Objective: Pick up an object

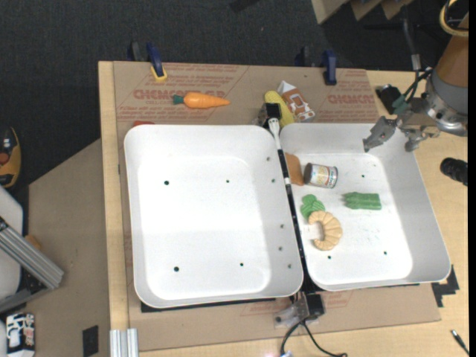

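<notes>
Grey arm (pixel 452 88), orange band, dark cable, grey metal fingers (pixel 378 134)

a bench (pixel 111 199) faced with printed cardboard is shown. two white bins (pixel 201 214) are seated on it side by side. a toy carrot (pixel 202 101) is laid behind the left bin.

I see even, fairly bright light from overhead. The white bins (pixel 201 222) glare slightly and lose surface detail, with soft shadows along their near edges. The dark floor (pixel 67 36) at the far left stays dim. The whole view looks a little soft and grainy.
</notes>
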You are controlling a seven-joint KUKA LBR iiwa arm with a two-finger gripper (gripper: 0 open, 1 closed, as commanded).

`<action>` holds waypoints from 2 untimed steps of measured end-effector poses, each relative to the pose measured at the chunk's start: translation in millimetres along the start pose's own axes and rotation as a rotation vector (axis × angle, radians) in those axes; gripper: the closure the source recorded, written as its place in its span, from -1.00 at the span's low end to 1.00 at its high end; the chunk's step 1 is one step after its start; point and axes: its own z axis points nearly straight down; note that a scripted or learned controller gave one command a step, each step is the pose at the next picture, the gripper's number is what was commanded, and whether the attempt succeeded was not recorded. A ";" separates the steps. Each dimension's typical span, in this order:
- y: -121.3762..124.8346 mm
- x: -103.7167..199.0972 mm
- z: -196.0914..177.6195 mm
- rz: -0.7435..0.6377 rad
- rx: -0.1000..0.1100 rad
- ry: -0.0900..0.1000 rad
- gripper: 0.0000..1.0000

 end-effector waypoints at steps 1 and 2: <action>44.8 55.0 10.0 -0.007 -0.003 0.002 -1.00; 46.5 224.7 32.4 -0.016 0.004 0.008 -1.00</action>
